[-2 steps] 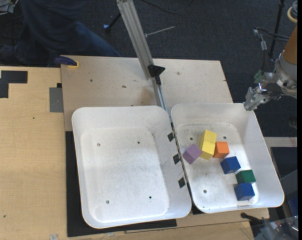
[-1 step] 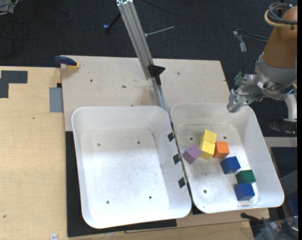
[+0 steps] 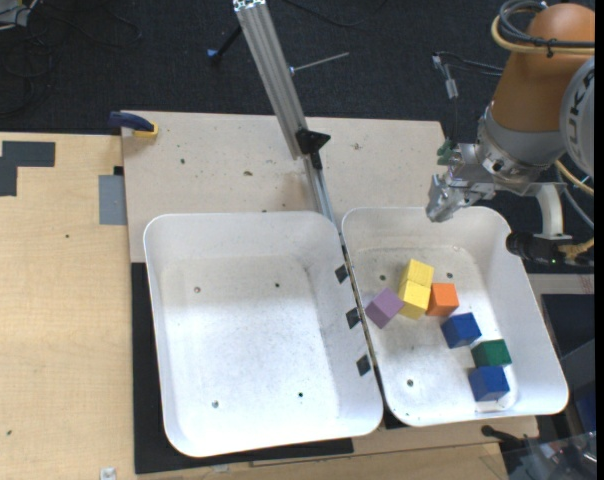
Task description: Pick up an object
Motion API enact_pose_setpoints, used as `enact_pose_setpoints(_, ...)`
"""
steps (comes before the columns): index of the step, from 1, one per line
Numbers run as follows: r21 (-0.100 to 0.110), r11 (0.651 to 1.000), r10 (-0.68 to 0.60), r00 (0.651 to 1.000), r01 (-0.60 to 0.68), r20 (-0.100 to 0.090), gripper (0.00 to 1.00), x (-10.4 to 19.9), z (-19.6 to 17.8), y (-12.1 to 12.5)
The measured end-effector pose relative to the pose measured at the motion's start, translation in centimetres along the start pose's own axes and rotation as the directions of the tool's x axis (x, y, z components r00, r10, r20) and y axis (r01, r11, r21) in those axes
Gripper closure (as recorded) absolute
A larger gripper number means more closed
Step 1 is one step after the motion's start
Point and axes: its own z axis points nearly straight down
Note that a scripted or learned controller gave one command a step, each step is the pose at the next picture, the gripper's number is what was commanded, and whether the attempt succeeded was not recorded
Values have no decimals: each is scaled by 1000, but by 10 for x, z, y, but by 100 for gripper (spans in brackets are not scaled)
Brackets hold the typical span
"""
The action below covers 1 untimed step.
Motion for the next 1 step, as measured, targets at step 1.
enact_pose_setpoints(1, 1, 1000, 0, 1000, 0, 0, 100, 48, 14, -1)
